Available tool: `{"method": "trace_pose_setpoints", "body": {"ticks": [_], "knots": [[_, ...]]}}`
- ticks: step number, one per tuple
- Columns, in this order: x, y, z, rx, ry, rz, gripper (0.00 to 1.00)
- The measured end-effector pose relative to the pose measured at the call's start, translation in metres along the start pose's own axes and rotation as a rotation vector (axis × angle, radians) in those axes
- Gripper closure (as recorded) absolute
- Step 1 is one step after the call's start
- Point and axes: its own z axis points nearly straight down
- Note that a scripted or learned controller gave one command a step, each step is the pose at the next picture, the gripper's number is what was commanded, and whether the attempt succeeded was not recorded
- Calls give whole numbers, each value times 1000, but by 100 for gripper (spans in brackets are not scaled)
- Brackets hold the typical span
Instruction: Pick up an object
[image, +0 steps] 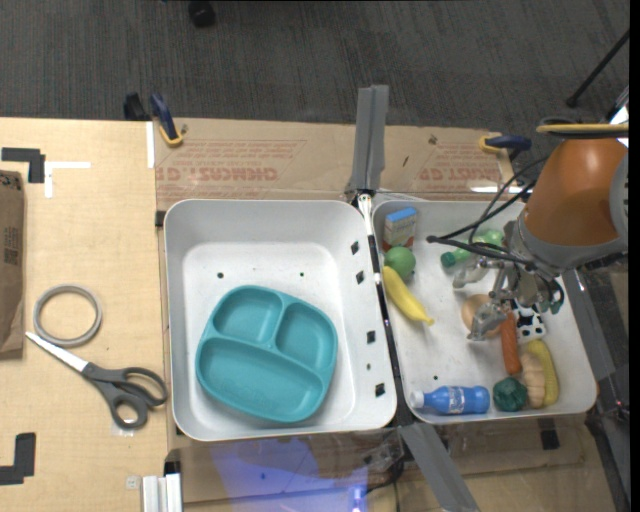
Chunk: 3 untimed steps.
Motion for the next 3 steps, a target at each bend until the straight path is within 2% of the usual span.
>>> {"method": "trace_pose_setpoints", "body": {"ticks": [1,2,3], "knots": [[-13,-31,-1,3,-2,-30,0],[62,-51,-1,1,0,64,0],[92,-42,-9,9,-38,139,0]]}}
